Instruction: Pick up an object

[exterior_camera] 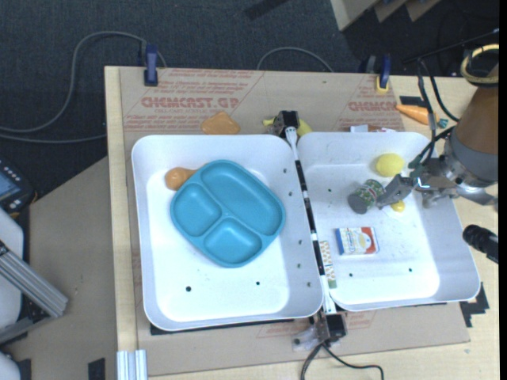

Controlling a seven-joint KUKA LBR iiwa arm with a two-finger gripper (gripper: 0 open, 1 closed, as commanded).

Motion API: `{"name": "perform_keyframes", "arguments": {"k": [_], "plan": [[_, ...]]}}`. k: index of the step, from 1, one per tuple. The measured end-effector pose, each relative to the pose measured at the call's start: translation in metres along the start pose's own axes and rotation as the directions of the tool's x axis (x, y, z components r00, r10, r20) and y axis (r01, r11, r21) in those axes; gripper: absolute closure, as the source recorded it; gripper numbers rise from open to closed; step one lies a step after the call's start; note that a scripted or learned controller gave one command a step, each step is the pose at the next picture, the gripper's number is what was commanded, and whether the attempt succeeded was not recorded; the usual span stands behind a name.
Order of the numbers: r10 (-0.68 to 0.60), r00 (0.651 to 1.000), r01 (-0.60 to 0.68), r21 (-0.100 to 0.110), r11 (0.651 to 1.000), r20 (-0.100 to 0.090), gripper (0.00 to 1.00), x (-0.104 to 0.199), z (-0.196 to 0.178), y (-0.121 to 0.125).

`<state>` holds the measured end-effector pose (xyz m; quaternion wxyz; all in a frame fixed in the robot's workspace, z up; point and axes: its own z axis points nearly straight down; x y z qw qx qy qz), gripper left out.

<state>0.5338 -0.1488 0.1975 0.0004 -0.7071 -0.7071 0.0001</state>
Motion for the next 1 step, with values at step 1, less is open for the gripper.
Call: {"name": "perform_keyframes", "arguments": {"k": [1], "plan": [[-0.004, 1.0, 0.004, 0.003, 1.0, -0.001, 0.0, 0.022, 0.0986, 0.0564]]}}
